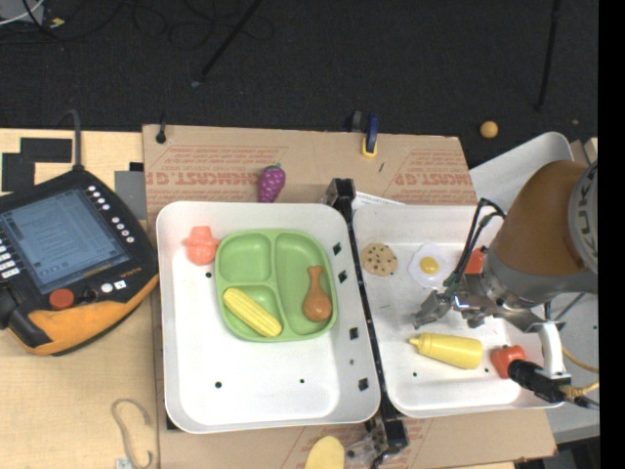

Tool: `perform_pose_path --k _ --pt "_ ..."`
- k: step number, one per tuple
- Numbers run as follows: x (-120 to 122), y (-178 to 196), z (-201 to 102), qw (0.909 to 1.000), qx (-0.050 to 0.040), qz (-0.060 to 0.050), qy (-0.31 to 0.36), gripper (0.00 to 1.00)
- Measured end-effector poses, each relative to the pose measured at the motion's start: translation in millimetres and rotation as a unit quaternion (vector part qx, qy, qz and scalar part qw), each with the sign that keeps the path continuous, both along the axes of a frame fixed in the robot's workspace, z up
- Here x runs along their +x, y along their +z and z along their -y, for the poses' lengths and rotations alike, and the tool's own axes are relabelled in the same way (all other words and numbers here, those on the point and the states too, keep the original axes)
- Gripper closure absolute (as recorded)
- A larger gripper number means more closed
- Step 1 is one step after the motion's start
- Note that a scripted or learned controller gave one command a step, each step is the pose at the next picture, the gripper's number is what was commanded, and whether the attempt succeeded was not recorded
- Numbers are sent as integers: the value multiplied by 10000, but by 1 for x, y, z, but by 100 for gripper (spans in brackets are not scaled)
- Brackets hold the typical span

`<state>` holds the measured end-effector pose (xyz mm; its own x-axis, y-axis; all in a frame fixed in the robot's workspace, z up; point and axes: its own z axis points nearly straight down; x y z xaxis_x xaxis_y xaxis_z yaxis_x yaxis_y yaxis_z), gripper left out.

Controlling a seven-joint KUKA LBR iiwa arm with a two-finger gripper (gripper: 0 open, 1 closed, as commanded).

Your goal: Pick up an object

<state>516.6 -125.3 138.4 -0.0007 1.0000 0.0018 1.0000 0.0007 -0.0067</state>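
Note:
The right bin [400,384] holds a yellow mustard bottle [447,349] lying on its side, a cookie [379,259], a fried egg [429,265] and a red piece [505,359] near the right wall. My gripper [431,312] hangs low over this bin, just above and to the left of the mustard bottle and below the egg. Nothing shows in its grasp. The left bin [254,389] carries a green divided plate [244,259] with a corn cob [252,312] and a brown drumstick [316,296], plus a pink toy [199,245] at its upper left.
A purple grape bunch [271,182] lies on the cardboard behind the left bin. A yellow lemon [325,451] sits in front of the bins. A teach pendant [68,252] rests on the bench at the left. A small orange ball [488,129] lies far back right.

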Motion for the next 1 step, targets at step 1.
perform_pose_path --k 1 --pt "0 -53 -2 10000 -2 11 0 0"
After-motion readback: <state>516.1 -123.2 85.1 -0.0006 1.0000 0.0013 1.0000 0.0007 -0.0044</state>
